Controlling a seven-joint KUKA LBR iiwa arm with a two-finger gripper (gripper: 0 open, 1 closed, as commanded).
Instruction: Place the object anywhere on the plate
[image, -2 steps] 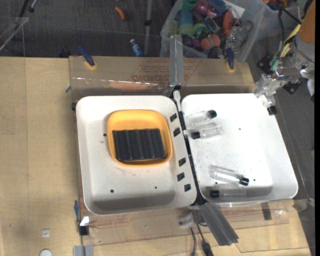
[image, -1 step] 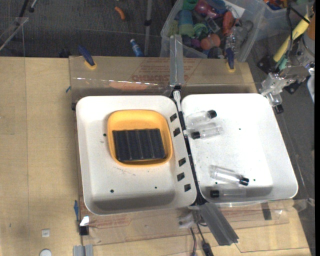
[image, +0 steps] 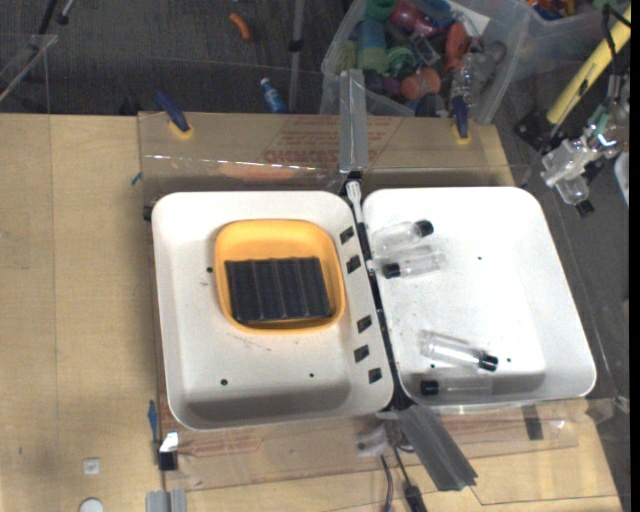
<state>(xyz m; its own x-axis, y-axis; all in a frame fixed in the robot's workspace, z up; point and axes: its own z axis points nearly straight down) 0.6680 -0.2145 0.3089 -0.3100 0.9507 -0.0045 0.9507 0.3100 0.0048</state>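
Well, nearest: a clear capped vial (image: 458, 352) lies in the right bin (image: 530, 300), long axis roughly left-right, black cap to the right. Across the divider, the orange plate (image: 232, 243) in the left bin (image: 185, 350) already carries a dark ribbed slab (image: 278, 290). Two more vials (image: 405, 250) lie farther back. The end effector (image: 572, 168) hangs beyond the right bin's far right corner, touching nothing; can't tell its state.

a pale wooden bench (image: 70, 300) filled the scene under even light. past its far edge lay dark grey floor (image: 150, 60), and a clear plastic tub of bright toys (image: 425, 50) stood there.
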